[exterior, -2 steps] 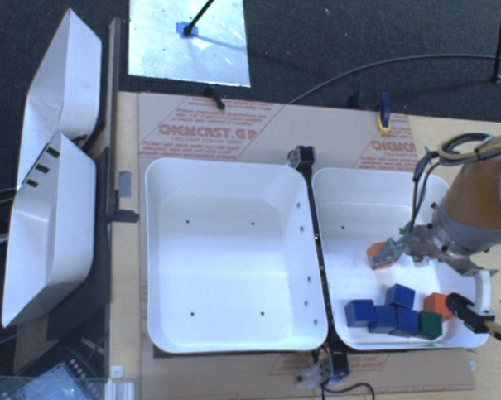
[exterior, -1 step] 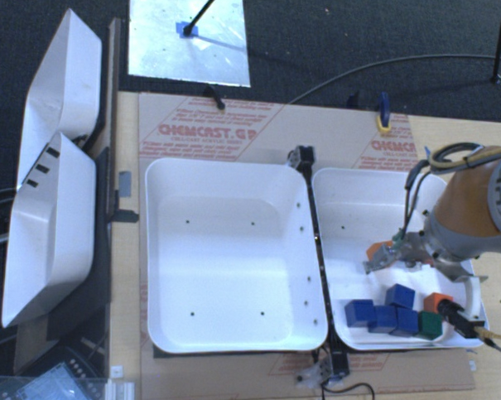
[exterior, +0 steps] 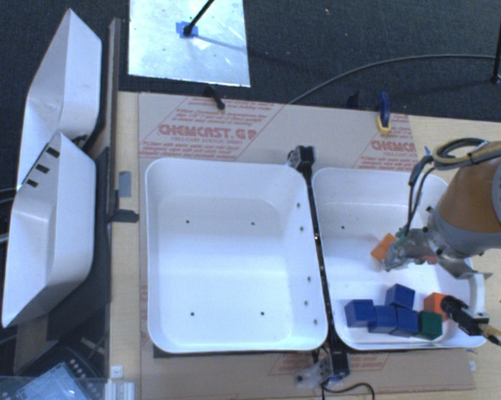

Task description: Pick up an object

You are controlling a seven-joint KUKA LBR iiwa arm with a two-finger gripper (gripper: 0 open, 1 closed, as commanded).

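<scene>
Pincer [exterior: 400, 251] low in right bin [exterior: 350, 199], at orange block [exterior: 383, 246]; grip state unclear. Advice: confirm block seated between its tips, then lift straight, clear of blue blocks [exterior: 385, 309].

The arm [exterior: 474, 209] is a thick, rounded body, grey below a broad orange band [exterior: 470, 196] that wraps its upper part. The grey shell is smooth and slightly glossy, paler where light strikes it. A bundle of cables [exterior: 439, 158], some dark, some light, loops out from the top of the band and runs down the side toward the wrist. The tool [exterior: 407, 252] is a small grey metal block with darker parts, too blurred to make out its details.
</scene>
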